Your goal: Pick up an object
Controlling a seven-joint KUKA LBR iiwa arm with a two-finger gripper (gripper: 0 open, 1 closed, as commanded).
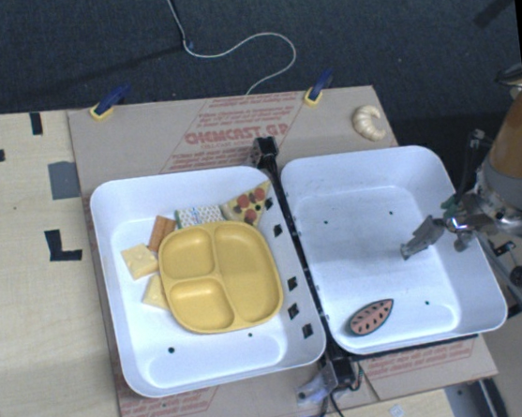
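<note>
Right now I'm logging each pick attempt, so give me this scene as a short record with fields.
left bin: yellow divided plate lying on small flat items
right bin: brown oval object near the front wall
gripper: over the right bin, apart from the oval object
outside bins: pale small object on the cardboard

My 2 bins [362, 181] are white, set on tan cardboard [223, 132] printed with red lettering. A yellow divided plate [220, 276] lies among pale yellow and orange-brown pieces [146, 255]. A red-brown oval object [372, 317] carries dark spots. My gripper [425, 236] is grey metal.
</note>
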